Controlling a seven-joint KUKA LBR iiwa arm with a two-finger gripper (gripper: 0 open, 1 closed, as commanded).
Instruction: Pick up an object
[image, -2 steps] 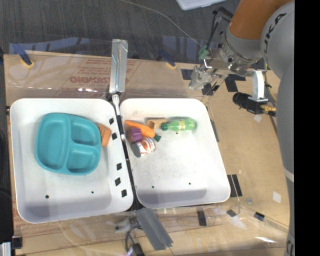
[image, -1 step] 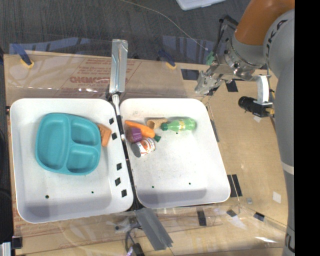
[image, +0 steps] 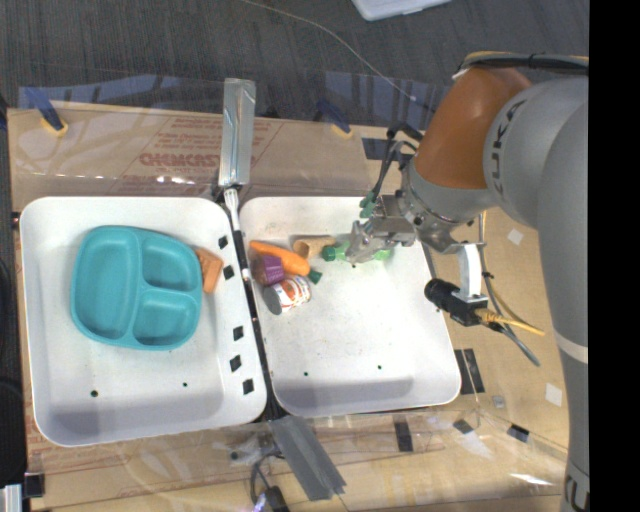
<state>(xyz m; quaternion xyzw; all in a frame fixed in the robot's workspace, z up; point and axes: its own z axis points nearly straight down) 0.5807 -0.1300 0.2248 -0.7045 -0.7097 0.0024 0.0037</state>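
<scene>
Carrot (image: 282, 258), purple piece (image: 268, 268) and can (image: 290, 294) cluster by the divider.
Gripper (image: 352, 250) nearby; finger state unclear, partly hidden.

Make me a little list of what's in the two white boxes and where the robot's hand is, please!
left bin: holds a teal divided tray, with a small orange-brown piece at the tray's right edge
right bin: toy carrot, a purple piece and a small red-and-white can clustered by its left wall
gripper: over the upper part of the right bin, to the right of the cluster
gripper fingers: too blurred to tell
green bits: beside the gripper; unclear what they are
arm: reaching in from the right
</scene>
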